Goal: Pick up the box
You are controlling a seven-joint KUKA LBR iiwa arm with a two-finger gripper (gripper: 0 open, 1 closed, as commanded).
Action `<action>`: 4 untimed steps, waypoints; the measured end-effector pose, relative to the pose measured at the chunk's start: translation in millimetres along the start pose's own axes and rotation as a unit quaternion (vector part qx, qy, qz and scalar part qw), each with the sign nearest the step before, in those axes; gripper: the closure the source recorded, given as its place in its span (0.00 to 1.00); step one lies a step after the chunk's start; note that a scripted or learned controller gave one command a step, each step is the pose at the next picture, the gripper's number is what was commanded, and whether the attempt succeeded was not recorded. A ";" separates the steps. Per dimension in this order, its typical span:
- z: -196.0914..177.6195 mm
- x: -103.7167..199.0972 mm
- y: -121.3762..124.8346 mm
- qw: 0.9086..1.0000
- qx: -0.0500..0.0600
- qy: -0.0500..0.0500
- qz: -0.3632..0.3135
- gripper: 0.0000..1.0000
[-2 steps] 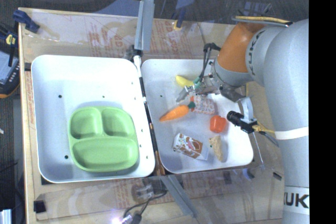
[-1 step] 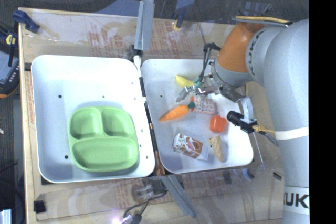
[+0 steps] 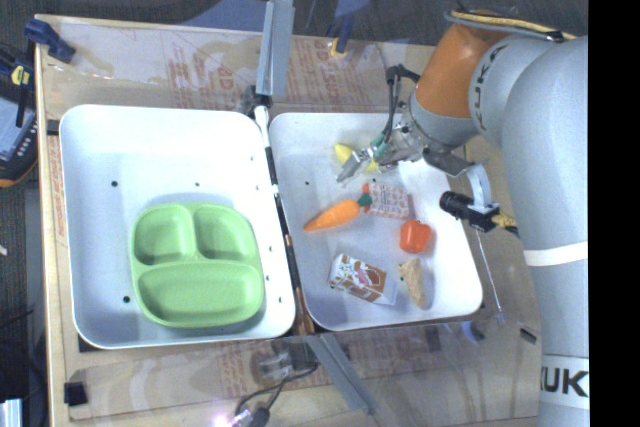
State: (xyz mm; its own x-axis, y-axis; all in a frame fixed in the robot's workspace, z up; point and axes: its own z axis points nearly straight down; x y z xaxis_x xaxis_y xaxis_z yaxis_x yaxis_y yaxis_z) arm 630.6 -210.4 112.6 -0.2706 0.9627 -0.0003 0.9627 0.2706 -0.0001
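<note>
The right bin (image 3: pixel 455 300) serves as the landmark; the arm (image 3: pixel 520 105) reaches over its upper right corner, the orange band sitting just above that corner; the gripper (image 3: pixel 362 163) hangs over the bin's upper middle, its slim metal fingers pointing left and down with a narrow gap between them and nothing visibly held in that gap; a small yellow object (image 3: pixel 345 153) lies just beside the fingertips, toward the bin's upper edge, and whether it touches them cannot be told.

The box (image 3: pixel 359 278), brown and white with a printed face, lies flat near the bin's lower edge, well apart from the gripper; a pale bread-like piece (image 3: pixel 415 283) lies just to its right, near the lower right corner; an orange-red rounded item (image 3: pixel 416 236) sits above that piece; a carrot (image 3: pixel 335 214) lies tilted in the bin's middle, its green end touching a pink-speckled packet (image 3: pixel 390 201) directly below the gripper.

The left bin (image 3: pixel 90 140) adjoins the right bin's left wall and carries a green divided tray (image 3: pixel 197 265).
</note>
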 end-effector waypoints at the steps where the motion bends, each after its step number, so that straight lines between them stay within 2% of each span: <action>1: 16.4 7.9 -20.6 1.000 -0.003 -0.002 -0.010 0.00; 2: -29.3 4.3 -17.9 1.000 0.001 0.000 0.004 0.00; 3: 16.3 10.9 -33.1 1.000 -0.002 -0.002 -0.020 0.00; 4: -35.9 8.1 -31.6 1.000 0.001 0.000 0.030 0.00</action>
State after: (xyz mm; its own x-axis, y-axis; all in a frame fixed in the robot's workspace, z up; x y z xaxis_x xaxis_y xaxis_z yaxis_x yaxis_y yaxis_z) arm 597.9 -211.2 148.5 -0.2126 0.9771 -0.0006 0.9771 0.2126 -0.0013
